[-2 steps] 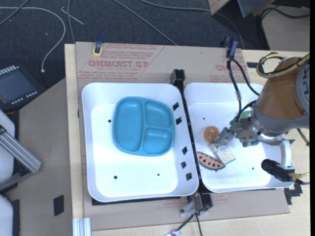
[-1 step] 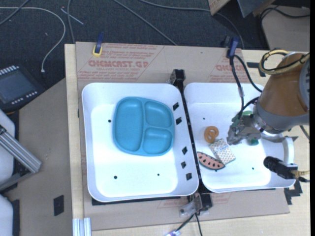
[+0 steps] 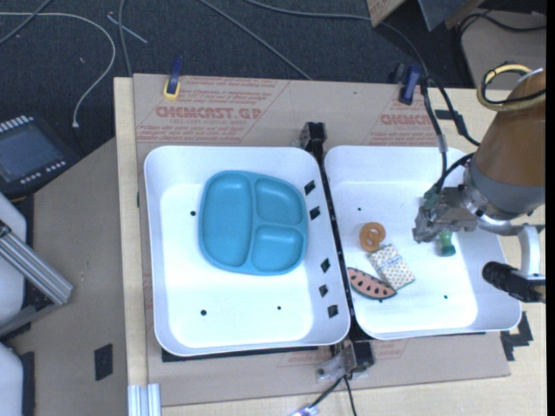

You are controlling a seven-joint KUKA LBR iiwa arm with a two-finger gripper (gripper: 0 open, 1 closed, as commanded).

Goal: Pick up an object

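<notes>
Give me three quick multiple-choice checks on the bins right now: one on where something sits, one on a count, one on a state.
1. Where is the blue divided plate?
A. left bin
B. right bin
C. on the bench outside the bins

2. How many small objects lie loose in the right bin?
A. one
B. three
C. six

3. How does the plate sit?
A. flipped over
B. on its edge
C. flat, compartments up

Answers: 1 A, it lies inside the left bin. 2 B, a pretzel, a checkered packet and a watermelon slice. 3 C, its three compartments face the camera.
</notes>
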